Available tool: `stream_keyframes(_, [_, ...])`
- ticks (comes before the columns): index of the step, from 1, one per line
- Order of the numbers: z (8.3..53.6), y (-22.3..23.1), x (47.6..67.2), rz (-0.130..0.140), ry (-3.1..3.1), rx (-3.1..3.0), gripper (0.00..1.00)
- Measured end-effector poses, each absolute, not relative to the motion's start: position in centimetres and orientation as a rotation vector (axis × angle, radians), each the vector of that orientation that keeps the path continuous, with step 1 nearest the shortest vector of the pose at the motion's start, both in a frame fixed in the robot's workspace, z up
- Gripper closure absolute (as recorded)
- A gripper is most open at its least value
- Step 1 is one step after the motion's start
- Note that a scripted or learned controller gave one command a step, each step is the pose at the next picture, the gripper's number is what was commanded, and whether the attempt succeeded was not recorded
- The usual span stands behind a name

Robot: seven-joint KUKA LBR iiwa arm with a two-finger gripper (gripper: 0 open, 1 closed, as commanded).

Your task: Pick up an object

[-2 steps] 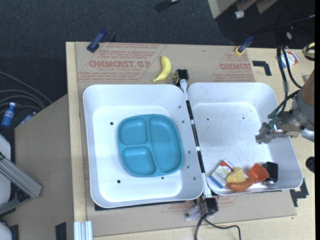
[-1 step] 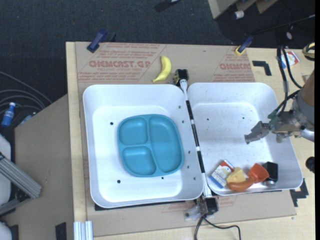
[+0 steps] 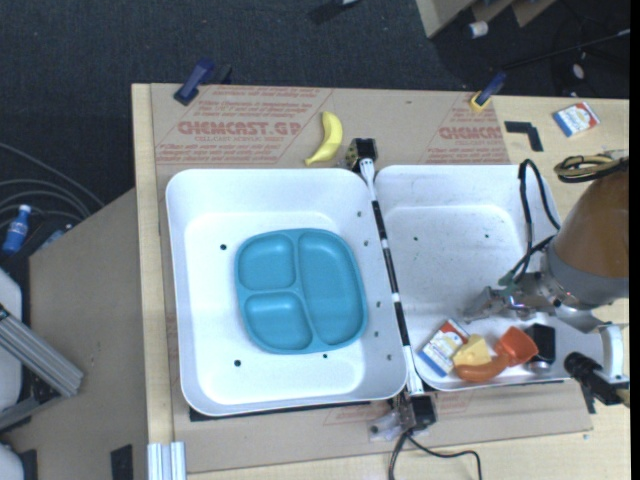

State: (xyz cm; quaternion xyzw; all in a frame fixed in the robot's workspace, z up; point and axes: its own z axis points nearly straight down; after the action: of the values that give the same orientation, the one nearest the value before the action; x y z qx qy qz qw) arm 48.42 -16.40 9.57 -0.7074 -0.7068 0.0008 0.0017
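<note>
We see two shallow white bins side by side on a bench. The left bin [image 3: 200, 268] holds a blue plate [image 3: 300, 290] with three compartments, lying flat near the middle of the bin floor. The plate has rounded corners and sits a little askew to the bin walls.

The right bin [image 3: 440, 218] holds a small cluster of things pushed into its near edge. At the left of the cluster is a small carton [image 3: 443, 346] in white, red and blue, tilted on its side. Just right of it lies a pale yellow block [image 3: 477, 350], and touching that from the near side is an orange curved piece [image 3: 481, 371]. Further right sits a red-orange block [image 3: 516, 345], with a dark object [image 3: 545, 342] just beside it; we cannot make out what the dark one is. The things touch or overlap one another, so their outlines blur together.

The arm [image 3: 600, 238] comes in from the right, its orange band showing large above the grey wrist. The gripper [image 3: 512, 301] hangs low over the right bin, just far of the cluster and near the red-orange block. We cannot tell how it is set, and nothing shows as held by it.

On the bench beyond the bins lies a yellow banana [image 3: 326, 139], near the far corner of the left bin.
</note>
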Motion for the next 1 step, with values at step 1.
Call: stream_keyframes(1, [10.62,-16.41,48.53,0.0,-2.22,-2.223,1.0])
